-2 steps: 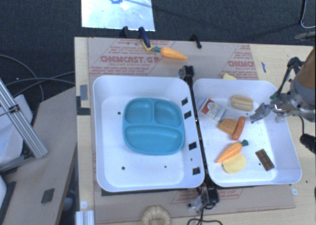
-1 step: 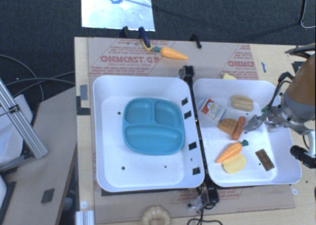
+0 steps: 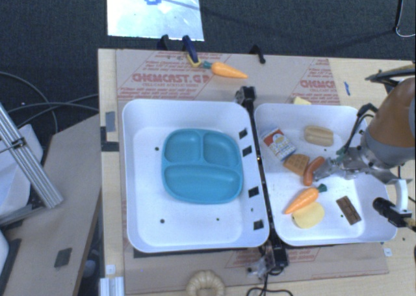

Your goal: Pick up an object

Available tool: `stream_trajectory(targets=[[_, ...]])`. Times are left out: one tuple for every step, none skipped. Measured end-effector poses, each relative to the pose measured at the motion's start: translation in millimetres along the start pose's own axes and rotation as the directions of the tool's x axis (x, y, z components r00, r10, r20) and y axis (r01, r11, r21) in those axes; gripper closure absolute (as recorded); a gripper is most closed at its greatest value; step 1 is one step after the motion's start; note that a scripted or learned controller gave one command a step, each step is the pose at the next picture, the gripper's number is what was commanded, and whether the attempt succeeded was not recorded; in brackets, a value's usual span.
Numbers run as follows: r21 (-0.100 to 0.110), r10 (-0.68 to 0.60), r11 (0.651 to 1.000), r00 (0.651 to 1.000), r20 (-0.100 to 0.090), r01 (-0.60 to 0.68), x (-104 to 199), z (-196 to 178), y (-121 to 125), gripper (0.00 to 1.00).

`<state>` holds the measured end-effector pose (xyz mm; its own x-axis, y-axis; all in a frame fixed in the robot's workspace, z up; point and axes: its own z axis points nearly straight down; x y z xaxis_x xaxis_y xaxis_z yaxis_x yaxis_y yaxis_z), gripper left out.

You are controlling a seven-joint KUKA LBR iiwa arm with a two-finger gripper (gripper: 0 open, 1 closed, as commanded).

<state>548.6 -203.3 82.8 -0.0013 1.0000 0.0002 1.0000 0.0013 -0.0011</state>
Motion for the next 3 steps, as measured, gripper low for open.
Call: stream_trajectory(targets=[[-0.005, 0.0, 1.0, 1.0, 0.001, 0.0, -0.6, -12.6, 1.2, 1.0], [-0.006, -0.002, 1.0, 1.0, 0.002, 0.002, 2.8, -56.9, 0.5, 1.0], [-0.008, -0.003, 1.0, 1.0, 0.003, 0.003, -0.4, -119.9, 6.3, 1.0]])
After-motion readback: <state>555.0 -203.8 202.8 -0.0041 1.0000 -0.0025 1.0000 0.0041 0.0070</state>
